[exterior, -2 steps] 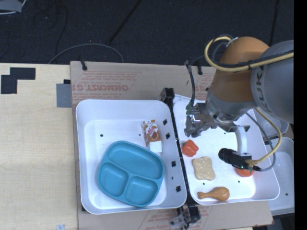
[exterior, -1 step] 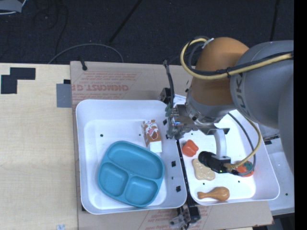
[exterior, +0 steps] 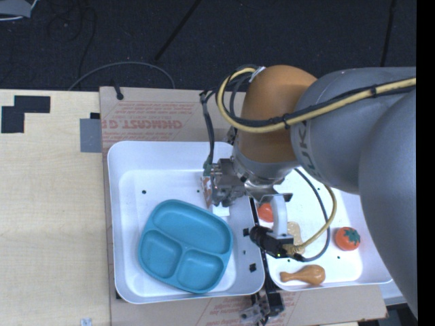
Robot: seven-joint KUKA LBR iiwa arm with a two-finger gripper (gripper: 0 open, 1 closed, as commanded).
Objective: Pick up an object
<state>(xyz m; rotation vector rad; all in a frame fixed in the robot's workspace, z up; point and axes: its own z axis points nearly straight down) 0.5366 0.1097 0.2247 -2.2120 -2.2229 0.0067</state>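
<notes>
2 bins: white and shallow, side by side on the bench; the left bin (exterior: pixel 126 182) sat at about 8 o'clock from the picture's centre, the right bin (exterior: pixel 353 267) at about 4 o'clock.
Blue tray: a light blue divided tray (exterior: pixel 185 244) with 3 compartments lay tilted in the left bin, filling its lower half.
Gripper: the gripper (exterior: pixel 216 187) hung over the left bin, at about 1 o'clock from the blue tray and just above its upper right corner.
Claw state: could not tell; the wrist hid the fingertips.
Held thing: nothing could be seen between the fingers.
Small object at the gripper: something small and reddish-brown (exterior: pixel 205 182) showed at the gripper's left edge, too small to identify.
Right bin contents: an orange tomato-like toy (exterior: pixel 347 238) with a green top lay at 3 o'clock in that bin; a tan drumstick-shaped toy (exterior: pixel 304 275) lay at 6 o'clock; a red-orange piece (exterior: pixel 265 213) showed at 9 o'clock, partly hidden by the arm; a pale speckled piece (exterior: pixel 294 231) lay just beside it.
Arm: the grey arm (exterior: pixel 360 134) with its orange band (exterior: pixel 272 114) reached in from 3 o'clock, covering much of the right bin.
Cables: yellow and black cables (exterior: pixel 234 97) looped around the orange band.
Cardboard: a brown sheet (exterior: pixel 153 117) lay under both bins.
</notes>
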